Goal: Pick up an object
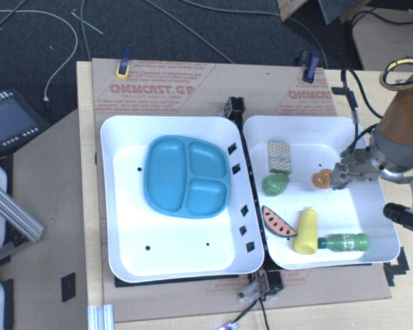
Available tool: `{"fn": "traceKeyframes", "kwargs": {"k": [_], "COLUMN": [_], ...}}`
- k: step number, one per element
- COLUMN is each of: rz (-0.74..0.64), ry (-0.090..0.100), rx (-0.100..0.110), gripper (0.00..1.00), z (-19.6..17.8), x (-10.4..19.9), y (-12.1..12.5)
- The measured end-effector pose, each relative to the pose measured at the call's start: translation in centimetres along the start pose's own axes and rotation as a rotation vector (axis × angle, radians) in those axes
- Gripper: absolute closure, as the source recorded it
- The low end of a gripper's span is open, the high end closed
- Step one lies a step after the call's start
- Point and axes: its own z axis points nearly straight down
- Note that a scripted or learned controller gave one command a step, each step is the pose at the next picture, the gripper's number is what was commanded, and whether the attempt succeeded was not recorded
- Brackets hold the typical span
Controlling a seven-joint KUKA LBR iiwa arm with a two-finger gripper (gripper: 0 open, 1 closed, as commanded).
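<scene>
the surface (89, 184) carries two shallow white bins side by side. in the left bin (124, 246) a blue divided plate (187, 176) lies flat in the upper middle, its three compartments bare; it sits well apart from the arm and looks too wide and flat for an easy pinch, so i judge it an unlikely target.

the right bin (372, 253) holds the small pieces, scattered loosely rather than arranged, which suits random picking. nearest the dividing wall lies a watermelon slice (278, 223), flat on its side. above it sits a green rounded toy (276, 183), touching or just below a pale patterned block (279, 156). to the right of the slice stands or leans a yellow bottle (305, 232), and just beside its base a green bottle (344, 242) lies on its side along the near wall.

further right, a small orange ring-shaped piece (321, 179) rests on the bin floor. the claw (341, 175) sits just beside it, low in the bin, with the grey arm and its orange band coming in from the right. it looks to be aimed at that orange piece, the likeliest object to pick. whether the claw is open or closed i cannot tell, and nothing shows held in it. the grasp seems not yet made.
</scene>
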Motion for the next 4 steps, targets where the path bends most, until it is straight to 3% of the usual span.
{"fn": "traceKeyframes", "kwargs": {"k": [1,2,4], "rz": [-0.001,-0.001,-0.006], "ry": [-0.001,0.001,0.005], "rx": [-0.003,0.002,0.007], "gripper": [1.0,1.0,1.0], "z": [-6.3,-6.6,-6.1], "x": [-0.1,0.0,11.5], "y": [0.8,0.9,0.9]}}
